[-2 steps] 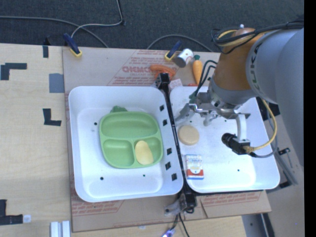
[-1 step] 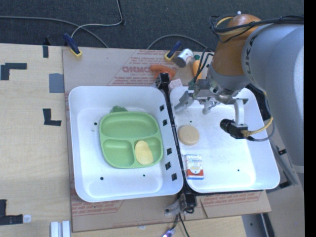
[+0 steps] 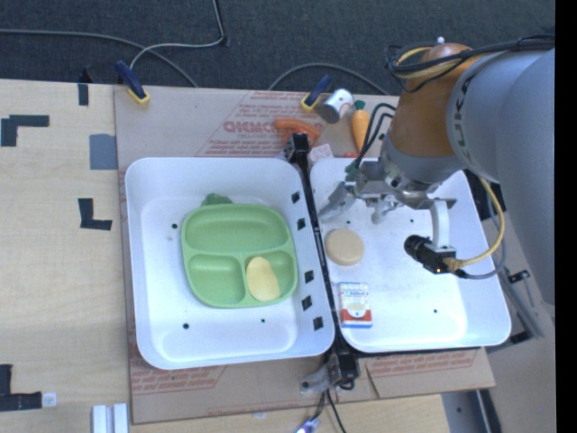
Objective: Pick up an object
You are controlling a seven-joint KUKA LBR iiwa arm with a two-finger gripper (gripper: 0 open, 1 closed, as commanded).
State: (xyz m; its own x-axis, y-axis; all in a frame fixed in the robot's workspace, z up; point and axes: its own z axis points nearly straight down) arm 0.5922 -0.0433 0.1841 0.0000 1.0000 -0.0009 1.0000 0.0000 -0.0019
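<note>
1. Gripper (image 3: 359, 198) sits over the right bin (image 3: 469, 318), near that bin's upper left corner. The grey arm (image 3: 505, 106) with its orange band (image 3: 424, 106) comes in from the right.
2. Fingers (image 3: 334, 201) look spread apart, one pointing left toward the divider between the bins, the other (image 3: 383, 211) lower and to its right. Nothing visible between them (the wrist body hides part of the gap).
3. Round tan disc (image 3: 344, 246) lies on the right bin floor just below the gripper, apart from the fingertips; no contact seen.
4. Small white packet with red and blue print (image 3: 354, 303) lies below the disc, near the bin's left wall.
5. Left bin (image 3: 153, 242) holds a green divided tray (image 3: 236, 253); a pale yellow oval item (image 3: 263, 279) lies in its lower right compartment.
6. Orange object (image 3: 359, 129) and a small white cylinder (image 3: 337, 105) sit on the cardboard (image 3: 225, 124) above the bins, outside both.
</note>
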